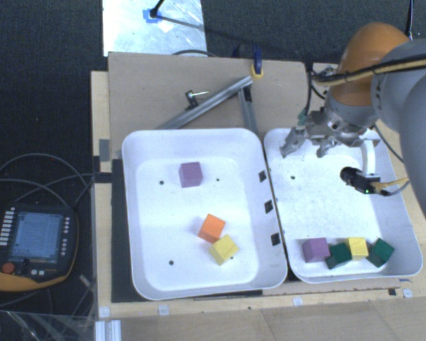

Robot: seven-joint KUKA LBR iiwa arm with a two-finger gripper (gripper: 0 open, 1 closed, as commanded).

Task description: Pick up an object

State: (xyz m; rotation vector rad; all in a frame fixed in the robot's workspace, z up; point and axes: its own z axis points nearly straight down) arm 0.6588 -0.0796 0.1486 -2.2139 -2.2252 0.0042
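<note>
Camera view. Gripper [307,142]: upper right of frame, over right bin's [405,222] far edge, fingers spread apart, holding nothing. Left bin [138,212]: purple cube [190,174], orange cube [211,227], yellow cube [224,249]. Right bin, lower edge: purple block [315,249], two green blocks [337,254] [380,251], yellow block [358,246].

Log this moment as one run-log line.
gripper: over right bin far end, holding nothing | right bin: purple, two green, yellow cubes at near edge | left bin: purple, orange, yellow cubes

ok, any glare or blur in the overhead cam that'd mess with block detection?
Camera view: even lighting, the white bins bright but the blocks clear, with only soft short shadows, e.g. under the orange block; a shiny sheet behind the bench glares; the gripper looks slightly soft.
</note>
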